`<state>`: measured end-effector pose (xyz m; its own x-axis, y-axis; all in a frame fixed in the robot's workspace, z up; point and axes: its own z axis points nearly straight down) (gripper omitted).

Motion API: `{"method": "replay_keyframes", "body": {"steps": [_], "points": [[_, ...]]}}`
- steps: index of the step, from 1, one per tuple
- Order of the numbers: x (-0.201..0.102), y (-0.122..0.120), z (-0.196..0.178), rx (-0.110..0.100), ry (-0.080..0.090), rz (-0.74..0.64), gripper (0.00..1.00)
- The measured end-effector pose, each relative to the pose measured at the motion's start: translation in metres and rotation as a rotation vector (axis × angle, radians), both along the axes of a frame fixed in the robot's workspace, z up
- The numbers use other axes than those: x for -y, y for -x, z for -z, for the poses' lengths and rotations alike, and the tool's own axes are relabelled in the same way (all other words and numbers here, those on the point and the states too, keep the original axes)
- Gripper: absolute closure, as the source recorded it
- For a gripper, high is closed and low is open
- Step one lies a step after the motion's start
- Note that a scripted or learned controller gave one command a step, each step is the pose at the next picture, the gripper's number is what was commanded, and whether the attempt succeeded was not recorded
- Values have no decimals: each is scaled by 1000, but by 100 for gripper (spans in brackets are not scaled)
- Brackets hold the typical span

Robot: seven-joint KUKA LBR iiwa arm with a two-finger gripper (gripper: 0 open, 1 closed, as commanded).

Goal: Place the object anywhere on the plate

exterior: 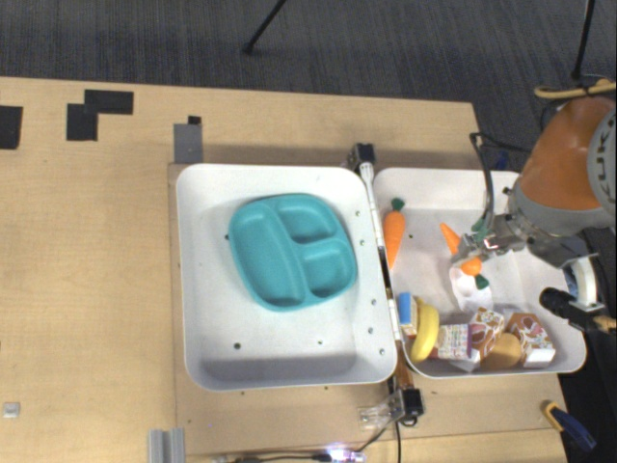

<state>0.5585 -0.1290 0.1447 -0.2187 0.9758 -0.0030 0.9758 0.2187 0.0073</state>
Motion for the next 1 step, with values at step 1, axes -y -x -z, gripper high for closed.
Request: {"method": "replay_keyframes", "body": {"steps": [1], "points": [[-69,-64,-103,7,-4,149,100]]}}
